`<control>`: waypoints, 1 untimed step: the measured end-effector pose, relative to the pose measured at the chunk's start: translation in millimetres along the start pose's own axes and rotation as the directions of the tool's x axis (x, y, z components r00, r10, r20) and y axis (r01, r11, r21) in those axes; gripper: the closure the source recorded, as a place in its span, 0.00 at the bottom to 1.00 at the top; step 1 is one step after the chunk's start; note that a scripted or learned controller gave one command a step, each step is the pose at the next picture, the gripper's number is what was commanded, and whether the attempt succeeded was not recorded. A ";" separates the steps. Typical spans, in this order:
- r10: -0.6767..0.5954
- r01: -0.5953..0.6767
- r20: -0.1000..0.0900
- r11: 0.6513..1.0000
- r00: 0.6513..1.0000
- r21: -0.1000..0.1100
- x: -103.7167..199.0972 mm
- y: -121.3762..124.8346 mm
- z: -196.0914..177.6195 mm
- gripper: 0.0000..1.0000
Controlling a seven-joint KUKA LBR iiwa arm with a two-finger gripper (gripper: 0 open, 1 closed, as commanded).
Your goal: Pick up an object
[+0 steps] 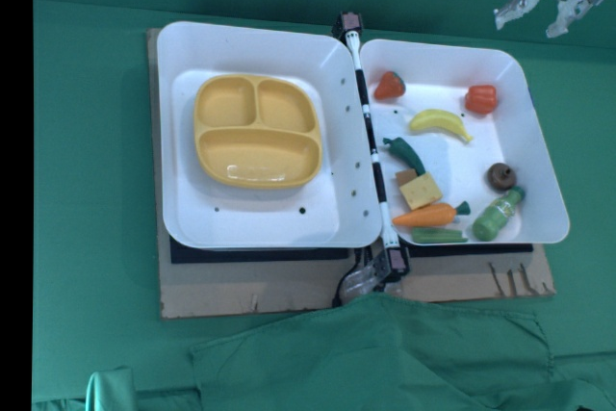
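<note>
My gripper (pixel 539 18) hangs at the top right, above and beyond the far right corner of the right bin (pixel 544 178), its fingers spread open with nothing between them. In that bin lie a strawberry (pixel 389 86), a red pepper (pixel 480 98), a banana (pixel 440 123), a dark green vegetable (pixel 404 152), a yellow cheese block (pixel 421 191), a brown round piece (pixel 500 175), a green bottle (pixel 497 215), a carrot (pixel 429 215) and a green pod (pixel 439 235).
The left bin (pixel 183 207) holds a yellow divided plate (pixel 257 131). A black-and-white bar (pixel 368 130) runs between the bins. Green cloth (pixel 385 351) bunches at the front below the cardboard base (pixel 241 294).
</note>
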State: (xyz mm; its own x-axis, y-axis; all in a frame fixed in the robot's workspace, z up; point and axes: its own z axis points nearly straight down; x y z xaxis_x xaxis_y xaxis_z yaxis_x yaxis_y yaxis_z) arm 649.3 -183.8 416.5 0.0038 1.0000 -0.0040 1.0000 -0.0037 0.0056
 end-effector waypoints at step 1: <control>0.000 0.000 0.000 1.000 1.000 0.000 0.0 0.0 0.0 0.00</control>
State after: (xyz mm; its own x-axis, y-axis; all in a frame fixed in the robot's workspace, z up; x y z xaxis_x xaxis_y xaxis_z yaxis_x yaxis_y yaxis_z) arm 649.3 -183.8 416.4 0.0038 1.0000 -0.0040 1.0000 -0.0038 0.0056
